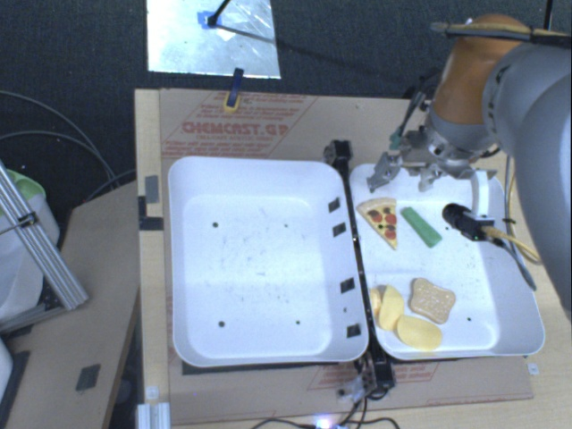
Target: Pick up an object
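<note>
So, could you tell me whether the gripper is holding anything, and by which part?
Nothing is held: the gripper hangs open over the right bin's far edge, apart from the pizza slice.

You see a bright, even light on the bench, and the two white bins [259, 266] glow almost plain white with soft, faint shadows under their walls. At about 12 o'clock a shiny sheet [212, 23] gives off a pale glare, while the dark floor around it looks grainy. The whole picture is a little soft, and the grey arm [527, 105] at 2 o'clock looks blurry.
</note>
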